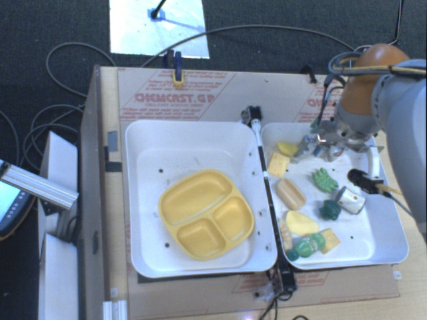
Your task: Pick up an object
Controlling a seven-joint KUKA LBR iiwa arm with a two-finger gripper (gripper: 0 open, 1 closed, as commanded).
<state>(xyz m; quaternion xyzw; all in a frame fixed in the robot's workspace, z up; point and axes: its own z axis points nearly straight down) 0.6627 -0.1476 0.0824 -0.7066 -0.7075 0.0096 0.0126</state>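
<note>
Where dark carpet shows, the bench (200,92) bears two bins (143,179).

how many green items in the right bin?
3: a ridged green piece mid-bin, a dark green piece below it, a green lump near the front. The arm may hide more.

Both bins, left (143,179) and right (390,235), appear as smooth white moulded plastic with a slight sheen. The yellow divided tray (207,213) is smooth plastic with a satin finish. The toy food pieces, such as the green ridged piece (325,179) and the tan roll (290,194), look like matt plastic or rubber. The bench sheet (200,95) carries a printed paper-like film. The arm (400,105) shows painted grey casing with a glossy orange band (373,62). The floor (53,19) is dark, rough carpet
</note>
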